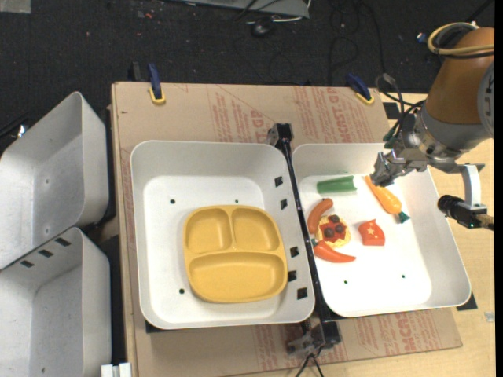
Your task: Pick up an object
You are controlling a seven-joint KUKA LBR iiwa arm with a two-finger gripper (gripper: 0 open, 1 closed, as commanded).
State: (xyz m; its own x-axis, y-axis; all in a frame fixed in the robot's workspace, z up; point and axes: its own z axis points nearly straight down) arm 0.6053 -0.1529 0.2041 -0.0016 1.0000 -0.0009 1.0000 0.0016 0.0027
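Nearest the camera, the yellow three-compartment plastic tray [234,253] sits in the left white bin [149,210], while the right white bin [440,289] holds a red chilli-shaped toy [333,252], a red wedge-shaped toy [372,232], a small round pizza-like toy [333,228] and a green oblong toy [335,184]. Farther back, the orange toy carrot [385,197] lies near that bin's rear right, with the gripper [385,170] right at its upper end. This looks like the closing-in step; whether the pincer is spread or clenched cannot be told, so the next move likely calls for settling squarely over the carrot before lifting.
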